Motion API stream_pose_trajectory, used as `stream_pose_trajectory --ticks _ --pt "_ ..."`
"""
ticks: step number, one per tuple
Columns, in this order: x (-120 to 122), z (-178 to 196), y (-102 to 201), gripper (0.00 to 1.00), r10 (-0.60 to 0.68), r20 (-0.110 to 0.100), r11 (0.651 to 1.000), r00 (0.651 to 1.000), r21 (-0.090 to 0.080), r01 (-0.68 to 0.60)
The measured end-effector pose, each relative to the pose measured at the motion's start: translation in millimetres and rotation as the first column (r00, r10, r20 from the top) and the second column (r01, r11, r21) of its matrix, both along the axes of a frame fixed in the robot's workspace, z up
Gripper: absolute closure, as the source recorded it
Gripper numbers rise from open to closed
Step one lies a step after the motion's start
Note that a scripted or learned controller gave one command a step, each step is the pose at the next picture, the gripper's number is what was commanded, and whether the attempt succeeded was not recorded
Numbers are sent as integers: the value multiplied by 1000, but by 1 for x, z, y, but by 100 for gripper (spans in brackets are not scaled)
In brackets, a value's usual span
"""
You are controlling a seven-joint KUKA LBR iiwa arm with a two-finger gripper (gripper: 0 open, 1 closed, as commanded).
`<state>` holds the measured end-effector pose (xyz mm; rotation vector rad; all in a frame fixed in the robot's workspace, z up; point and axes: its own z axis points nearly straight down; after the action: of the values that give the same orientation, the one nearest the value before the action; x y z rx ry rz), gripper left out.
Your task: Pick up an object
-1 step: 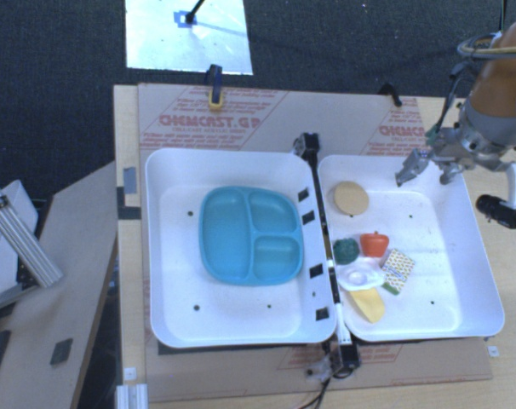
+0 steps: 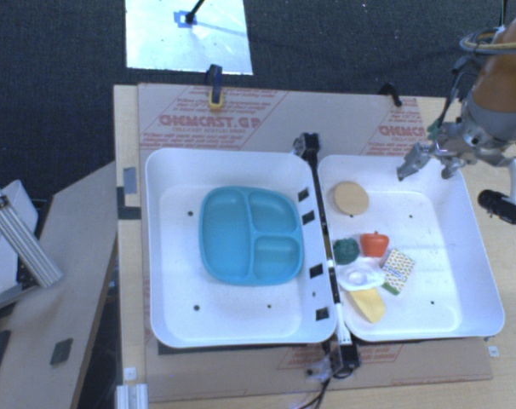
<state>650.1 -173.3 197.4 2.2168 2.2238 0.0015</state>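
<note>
The right bin [image 2: 462, 228] holds several small toy foods. A round tan disc [image 2: 351, 198] lies near its back left. Lower down are a green piece [image 2: 346, 250], a red tomato-like piece [image 2: 374, 244], a patterned packet [image 2: 398, 267], a white fried egg [image 2: 358, 276] and a yellow wedge [image 2: 368, 304], clustered by the left wall. My gripper [image 2: 428, 167] hangs over the back edge of the right bin, right of the tan disc. It is open, with its two fingers spread and nothing between them.
A blue divided plate [image 2: 249, 234] lies in the left bin [image 2: 169, 228]. A black clamp strip [image 2: 319, 228] runs between the bins. The arm [image 2: 496, 92] comes in from the upper right. A grey sheet [image 2: 188, 24] lies beyond the bench.
</note>
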Motion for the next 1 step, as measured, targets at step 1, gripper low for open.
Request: stream_pose_trajectory --ticks 1 --pt "4 -61 4 0 3 -4 1000 1000 1 -3"
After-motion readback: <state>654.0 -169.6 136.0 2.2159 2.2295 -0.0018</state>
